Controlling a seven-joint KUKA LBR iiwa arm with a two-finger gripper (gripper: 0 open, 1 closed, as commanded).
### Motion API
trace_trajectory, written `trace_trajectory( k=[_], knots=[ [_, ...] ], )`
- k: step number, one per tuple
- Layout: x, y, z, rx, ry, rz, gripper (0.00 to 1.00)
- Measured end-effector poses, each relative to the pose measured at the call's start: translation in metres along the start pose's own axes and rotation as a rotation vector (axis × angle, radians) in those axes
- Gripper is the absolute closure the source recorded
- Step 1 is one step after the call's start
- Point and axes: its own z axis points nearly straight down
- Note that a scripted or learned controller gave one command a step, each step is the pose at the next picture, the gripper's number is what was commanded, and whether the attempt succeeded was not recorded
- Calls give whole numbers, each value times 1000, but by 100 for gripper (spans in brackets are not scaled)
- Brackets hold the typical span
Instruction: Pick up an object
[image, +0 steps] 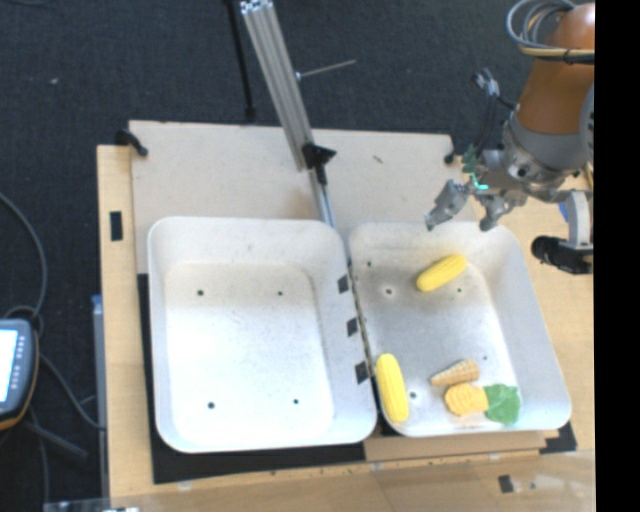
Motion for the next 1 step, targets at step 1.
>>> trace_trajectory(
  k=[1],
  knots=[
    [0, 1, -3, -5, -2, -1, 0]
  ],
)
